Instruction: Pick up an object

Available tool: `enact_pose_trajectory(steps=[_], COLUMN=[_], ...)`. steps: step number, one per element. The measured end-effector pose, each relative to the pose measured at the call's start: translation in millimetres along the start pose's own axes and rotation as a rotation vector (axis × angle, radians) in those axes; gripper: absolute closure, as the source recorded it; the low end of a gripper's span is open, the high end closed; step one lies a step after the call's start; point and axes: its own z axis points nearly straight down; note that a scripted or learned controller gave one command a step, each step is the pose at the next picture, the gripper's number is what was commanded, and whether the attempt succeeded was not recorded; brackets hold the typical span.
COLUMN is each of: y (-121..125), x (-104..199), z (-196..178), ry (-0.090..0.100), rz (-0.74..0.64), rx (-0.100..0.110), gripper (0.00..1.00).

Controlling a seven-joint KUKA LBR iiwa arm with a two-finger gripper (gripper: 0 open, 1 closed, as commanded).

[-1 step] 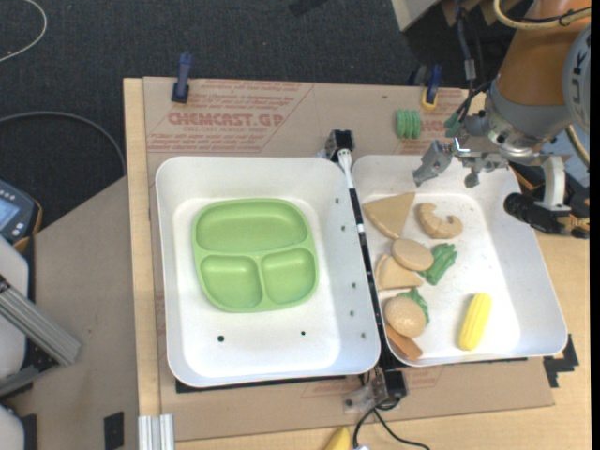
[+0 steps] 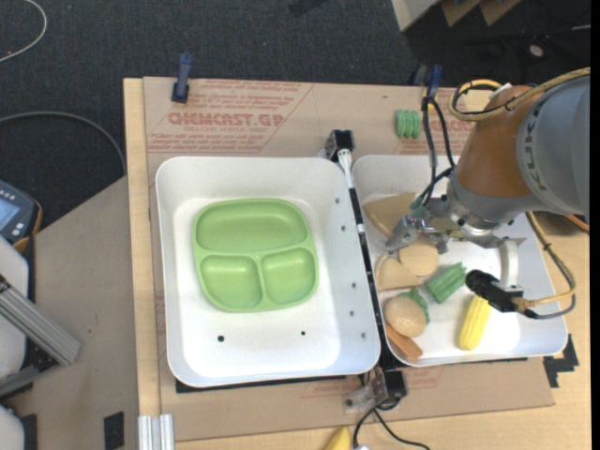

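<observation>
The camera view looks down at a slant on a brown cardboard-covered surface (image 2: 234,111) printed with red lettering, which carries two shallow white plastic bins side by side. The left white bin (image 2: 178,326) holds a light green plastic tray with three compartments (image 2: 253,254), lying flat near the bin's middle. The right white bin (image 2: 536,340) holds a cluster of toy foods: a tan wedge-shaped piece (image 2: 386,214) near its upper left, a pale beige rounded piece (image 2: 417,259) just below that, a green ridged vegetable-shaped toy (image 2: 446,281) beside it, a round tan bun-like toy with a green edge (image 2: 407,315) lower down, an orange-brown piece (image 2: 405,346) at the bin's lower edge, and a yellow corn cob toy (image 2: 474,322) to the right of the bun.

The grey arm with its orange band (image 2: 525,157) reaches in from the right and bends down over the right bin. Its jaws (image 2: 412,232) sit low over the pale beige piece and the tan wedge, close to or touching them; whether they are open or closed cannot be told, and no object is seen between them. Black cables (image 2: 497,293) trail from the wrist across the bin.

A small green ridged item (image 2: 407,124) lies on the cardboard above the right bin, and blue clamps (image 2: 182,77) grip the board's far edge.
</observation>
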Motion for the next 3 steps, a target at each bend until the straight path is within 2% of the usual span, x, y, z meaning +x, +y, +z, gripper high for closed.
enact_pose_trajectory(steps=[1, 2, 3], y=[5.0, -0.3, 29.1], x=[-1.2, -75.2, 56.9], z=[-18.5, -162.0, -195.6], ry=[-0.004, -0.012, -0.001], rz=[0.0, 0.004, -0.015], rx=[-0.017, -0.031, -0.023], gripper=[1.0, 1.0, 1.0])
